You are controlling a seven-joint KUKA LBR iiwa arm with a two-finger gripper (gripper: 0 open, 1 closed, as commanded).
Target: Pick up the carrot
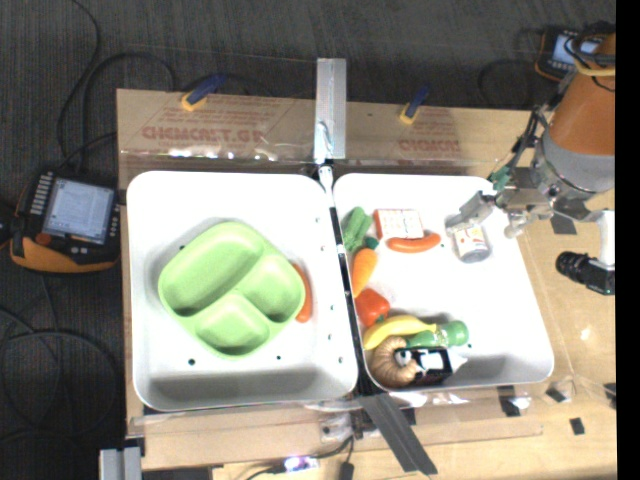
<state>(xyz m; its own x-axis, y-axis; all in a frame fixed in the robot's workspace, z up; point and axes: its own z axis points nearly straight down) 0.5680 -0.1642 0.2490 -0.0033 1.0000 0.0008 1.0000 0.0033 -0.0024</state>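
Observation:
The carrot [364, 268] is an orange cone lying along the left wall of the right bin [520, 298], its thick end pointing up toward a green vegetable [355, 226]. My gripper [490, 222] hangs over the upper right part of that bin, well to the right of the carrot. Its fingers are open with nothing between them. A small white can [471, 244] lies just below the fingers.
A red and white box [397, 222] and a sausage [412, 243] sit between carrot and gripper. Below the carrot are a red tomato [372, 305], a banana [398, 328], a green bottle [446, 333] and a brown round item [393, 362]. The left bin [150, 368] holds a green divided plate [230, 286].

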